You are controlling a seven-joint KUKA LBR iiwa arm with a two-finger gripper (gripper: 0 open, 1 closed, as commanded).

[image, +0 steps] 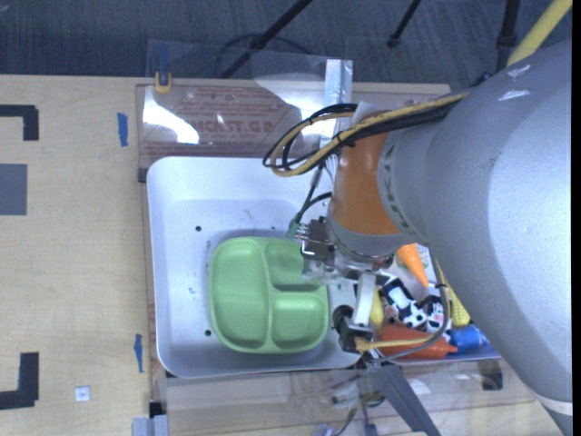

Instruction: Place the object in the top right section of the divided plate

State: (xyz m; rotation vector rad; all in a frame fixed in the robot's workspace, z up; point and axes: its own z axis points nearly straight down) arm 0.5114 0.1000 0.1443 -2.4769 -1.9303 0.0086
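A light green divided plate [241, 298] lies in the left white bin [182, 198], with one large section on its left and two smaller ones on its right. My gripper [315, 254] hangs at the plate's right edge, over the top right section, below the arm's orange band [363, 189]. The wrist hides whatever may be between the gripper's tips, and I cannot make out any held object.
The right bin, mostly hidden under the arm, holds several small toys: an orange carrot shape [413, 260], a black and white piece [408, 309], a long orange-red piece [404, 339] and a blue piece [467, 339]. A clear plastic wall [236, 107] stands behind the bins.
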